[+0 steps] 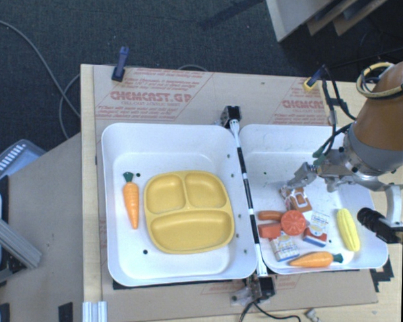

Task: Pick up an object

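Jaws (298, 187) low in right bin (268, 143), grip state unclear, just above small brown packet (298, 200), red tomato (294, 223) beside it, corn (347, 229) further right, carrot (131, 199) in left bin (116, 147) by yellow tray (188, 211)

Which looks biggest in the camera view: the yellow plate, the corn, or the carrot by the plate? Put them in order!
1. Yellow plate, by far the biggest.
2 and 3. Corn and carrot look about alike, so I won't rank them.

Tabletop (191, 90) covered with brown printed cardboard. Dark carpet floor (48, 26) seen beyond tabletop. Grey cable (43, 56) laid on floor left of tabletop. Blue clamp (120, 63) fixed at tabletop's far-left edge.
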Controlling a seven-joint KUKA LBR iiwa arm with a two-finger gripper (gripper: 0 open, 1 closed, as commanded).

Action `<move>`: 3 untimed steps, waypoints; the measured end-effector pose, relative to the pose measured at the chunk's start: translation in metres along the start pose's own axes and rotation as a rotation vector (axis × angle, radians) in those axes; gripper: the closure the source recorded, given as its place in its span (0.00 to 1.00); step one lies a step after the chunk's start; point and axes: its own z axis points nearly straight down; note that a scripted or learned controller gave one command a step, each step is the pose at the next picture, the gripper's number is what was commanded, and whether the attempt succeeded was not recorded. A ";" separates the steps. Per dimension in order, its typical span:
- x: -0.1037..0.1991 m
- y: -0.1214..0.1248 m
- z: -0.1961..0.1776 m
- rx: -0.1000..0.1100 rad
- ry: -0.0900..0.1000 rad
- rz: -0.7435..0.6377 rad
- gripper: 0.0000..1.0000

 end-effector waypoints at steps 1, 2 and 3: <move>-0.014 0.021 0.121 0.001 0.000 0.001 0.00; -0.014 0.022 0.111 -0.002 -0.001 0.002 1.00; 0.055 0.044 0.027 -0.002 0.000 -0.001 1.00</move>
